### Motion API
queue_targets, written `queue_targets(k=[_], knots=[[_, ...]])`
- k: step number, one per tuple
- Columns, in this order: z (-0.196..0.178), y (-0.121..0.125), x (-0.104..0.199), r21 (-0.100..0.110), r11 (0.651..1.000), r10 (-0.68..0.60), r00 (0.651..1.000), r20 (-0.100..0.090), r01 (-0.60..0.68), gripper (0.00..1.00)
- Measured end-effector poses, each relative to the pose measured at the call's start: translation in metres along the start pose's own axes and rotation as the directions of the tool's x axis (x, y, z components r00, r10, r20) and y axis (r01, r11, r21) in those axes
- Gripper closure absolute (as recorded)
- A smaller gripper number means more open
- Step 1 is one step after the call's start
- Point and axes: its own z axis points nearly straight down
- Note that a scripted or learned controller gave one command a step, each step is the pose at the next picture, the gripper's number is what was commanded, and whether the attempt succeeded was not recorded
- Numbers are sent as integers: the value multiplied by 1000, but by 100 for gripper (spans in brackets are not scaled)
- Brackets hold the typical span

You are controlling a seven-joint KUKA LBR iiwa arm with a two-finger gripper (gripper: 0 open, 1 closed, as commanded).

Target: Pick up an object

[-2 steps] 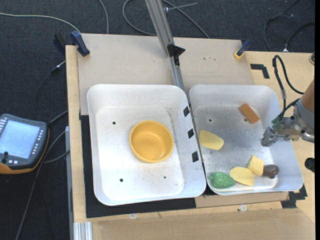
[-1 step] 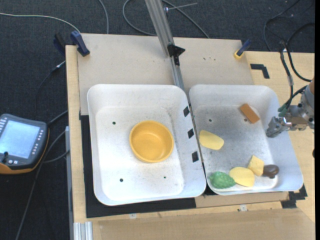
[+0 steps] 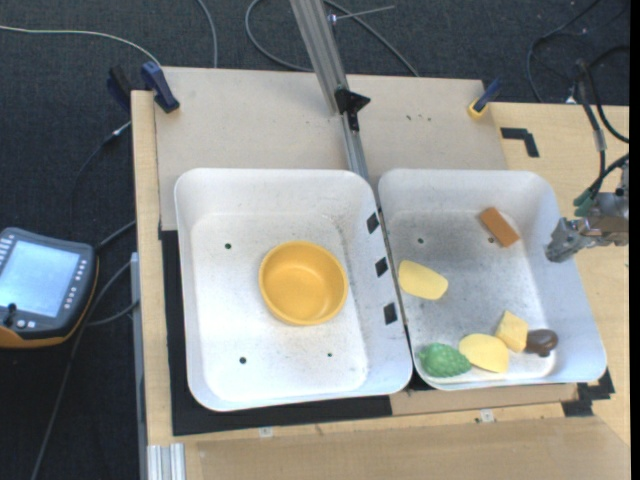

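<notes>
Objects lie in the right bin (image 3: 560,298), the orange block (image 3: 498,226) nearest the gripper (image 3: 562,240), which hangs at the bin's right rim, its opening impossible to tell, so it should probably centre over the block before it descends.

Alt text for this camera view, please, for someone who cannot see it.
The gripper hovers at the right bin's right edge, over an orange block, yellow pieces, a green item and a brown item. The left bin holds a yellow bowl.
</notes>
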Motion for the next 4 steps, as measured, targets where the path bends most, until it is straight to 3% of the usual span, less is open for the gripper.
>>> queue_targets(k=[4], knots=[[11, 27, 215, 5, 1000, -4, 1000, -2, 4, 100]])
